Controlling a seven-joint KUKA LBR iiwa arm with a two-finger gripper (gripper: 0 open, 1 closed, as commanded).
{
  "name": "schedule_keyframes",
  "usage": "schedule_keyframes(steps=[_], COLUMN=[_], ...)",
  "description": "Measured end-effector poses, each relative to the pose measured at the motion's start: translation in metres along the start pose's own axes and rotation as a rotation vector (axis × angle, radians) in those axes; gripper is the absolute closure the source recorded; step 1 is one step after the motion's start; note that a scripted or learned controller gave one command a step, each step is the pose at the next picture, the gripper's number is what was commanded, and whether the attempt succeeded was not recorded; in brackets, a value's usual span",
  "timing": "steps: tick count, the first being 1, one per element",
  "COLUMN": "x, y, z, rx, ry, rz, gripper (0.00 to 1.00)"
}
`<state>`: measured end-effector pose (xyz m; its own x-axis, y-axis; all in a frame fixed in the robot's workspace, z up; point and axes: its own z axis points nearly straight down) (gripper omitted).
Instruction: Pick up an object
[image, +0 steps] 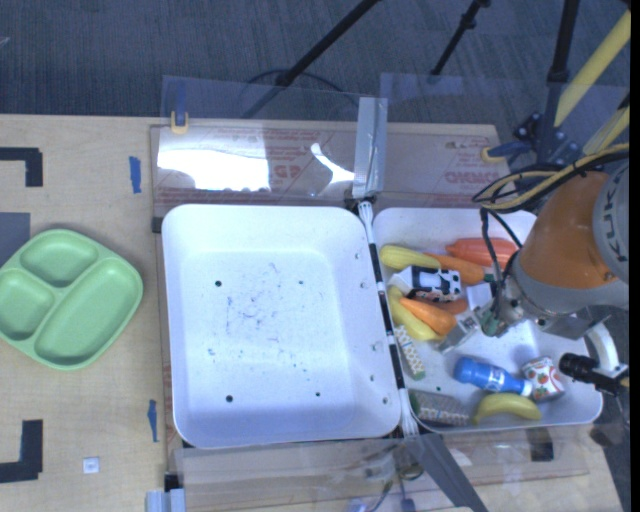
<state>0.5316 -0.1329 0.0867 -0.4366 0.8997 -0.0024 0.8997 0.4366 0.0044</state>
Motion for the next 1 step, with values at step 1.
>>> schedule_keyframes(steps=[1], x=[0.0251], y=[-0.0226], z=[-0.1093], rx=[0.003], ry=[0.001], rz=[-0.103], gripper=[0.0])
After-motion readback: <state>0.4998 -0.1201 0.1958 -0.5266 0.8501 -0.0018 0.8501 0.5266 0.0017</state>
